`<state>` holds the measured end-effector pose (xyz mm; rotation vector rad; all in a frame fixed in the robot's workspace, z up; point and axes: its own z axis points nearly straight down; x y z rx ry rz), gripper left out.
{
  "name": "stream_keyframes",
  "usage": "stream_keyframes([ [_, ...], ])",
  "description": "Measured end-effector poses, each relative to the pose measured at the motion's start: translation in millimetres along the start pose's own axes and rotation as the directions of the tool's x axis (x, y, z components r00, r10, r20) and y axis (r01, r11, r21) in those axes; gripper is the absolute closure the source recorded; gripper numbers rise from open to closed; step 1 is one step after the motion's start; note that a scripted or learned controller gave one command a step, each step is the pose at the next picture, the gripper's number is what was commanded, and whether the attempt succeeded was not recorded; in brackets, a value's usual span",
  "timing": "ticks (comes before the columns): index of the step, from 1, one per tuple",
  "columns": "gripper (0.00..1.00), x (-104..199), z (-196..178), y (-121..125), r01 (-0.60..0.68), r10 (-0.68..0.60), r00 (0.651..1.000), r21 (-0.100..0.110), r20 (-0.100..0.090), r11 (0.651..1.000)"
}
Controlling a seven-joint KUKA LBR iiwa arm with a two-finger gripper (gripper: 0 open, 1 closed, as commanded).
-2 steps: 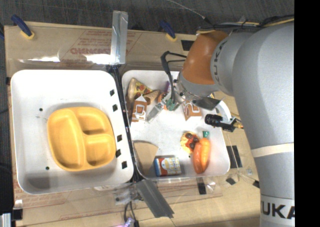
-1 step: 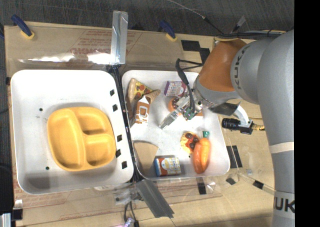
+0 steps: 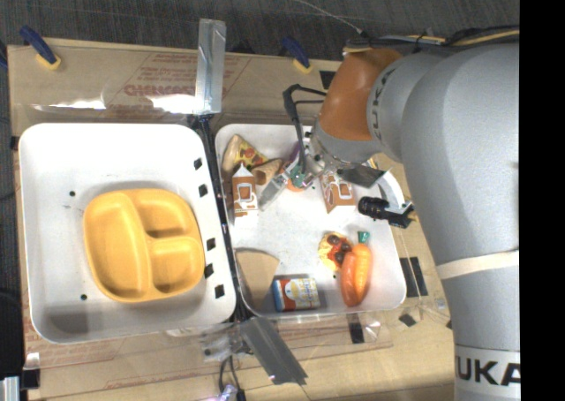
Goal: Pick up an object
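The arm point(image 3: 441, 125) reaches in over the right-hand bin point(image 3: 388, 298), its orange band sitting above the bin's far edge. The gripper point(image 3: 298, 174) is low among clutter at the far end of that bin. Whether it is parted or closed, and whether it has hold of anything, cannot be told; the wrist hides it.

Taking the right-hand bin as reference: a small carton point(image 3: 244, 192) lies near its left wall, a second carton point(image 3: 338, 192) towards its right wall below the wrist, a carrot point(image 3: 356, 274) near the right front, a can point(image 3: 296, 293) at the front edge. Just left of this bin, a yellow divided tray point(image 3: 141, 240) rests in the other bin.

Judged step: descent onto a far-end object, grasp not confirmed. Next move calls for a firm closure, then a straight lift clear of neighbouring items.
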<state>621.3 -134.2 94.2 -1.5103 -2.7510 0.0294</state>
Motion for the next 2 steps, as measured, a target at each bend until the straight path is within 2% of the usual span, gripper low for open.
stream_keyframes([
  [1, 0.0, -16.4, 3.5, -44.4, -0.081, 0.08, 0.997, -0.019, -0.017, 0.997],
  [2, 1.0, -18.6, -8.1, -43.9, -0.076, 0.075, 0.997, -0.021, -0.008, 0.997],
])
